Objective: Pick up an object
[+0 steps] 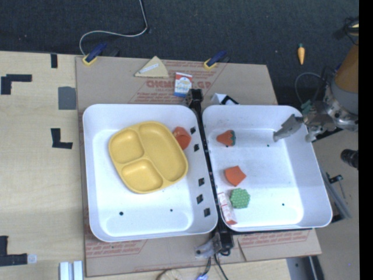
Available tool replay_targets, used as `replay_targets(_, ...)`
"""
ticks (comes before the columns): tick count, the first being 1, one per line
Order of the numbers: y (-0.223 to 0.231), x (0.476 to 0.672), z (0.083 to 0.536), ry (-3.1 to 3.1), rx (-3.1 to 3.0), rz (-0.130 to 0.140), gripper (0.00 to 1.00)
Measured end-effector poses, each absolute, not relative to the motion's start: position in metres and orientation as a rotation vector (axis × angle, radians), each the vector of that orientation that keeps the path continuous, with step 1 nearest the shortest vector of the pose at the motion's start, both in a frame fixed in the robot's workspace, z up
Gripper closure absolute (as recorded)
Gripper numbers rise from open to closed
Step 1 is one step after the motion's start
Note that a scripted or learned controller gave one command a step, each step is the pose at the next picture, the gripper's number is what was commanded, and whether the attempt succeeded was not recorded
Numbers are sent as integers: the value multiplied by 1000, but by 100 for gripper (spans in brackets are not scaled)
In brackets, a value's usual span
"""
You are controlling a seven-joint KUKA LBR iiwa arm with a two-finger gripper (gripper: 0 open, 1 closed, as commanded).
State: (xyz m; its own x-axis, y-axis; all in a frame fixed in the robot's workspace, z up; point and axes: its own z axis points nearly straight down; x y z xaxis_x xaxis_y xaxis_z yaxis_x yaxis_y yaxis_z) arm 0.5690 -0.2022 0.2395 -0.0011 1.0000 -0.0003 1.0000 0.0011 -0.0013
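Note:
The right bin (303, 174) holds a red strawberry-like piece with a green top (225, 137), an orange wedge (234, 175), a green bumpy ball (239, 198) and a thin red-and-white packet (226, 207) lying along its left wall. My gripper (298, 132) hovers over the bin's upper right corner, well to the right of the strawberry. Its two grey fingers (284, 129) stand apart, open, with nothing between them. In the left bin (99, 203) lie a yellow divided plate (148, 156) and a small red-orange cup (183, 137) beside the plate's right edge.
Behind the bins, on the cardboard, stand a small red, white and blue box (183, 84) and a tan triangular piece (152, 67). Two blue-and-yellow clamps (93, 53) (216, 58) grip the cardboard's far edge. A white cable (140, 16) loops across the dark floor.

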Motion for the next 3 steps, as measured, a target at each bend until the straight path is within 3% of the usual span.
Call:
replay_targets(1,-114,540,189,-2222,-2216,2,0)
replay_targets(2,-95,514,95,-2220,-2217,4,0)
replay_targets(3,-95,521,87,-2220,-2220,1,0)
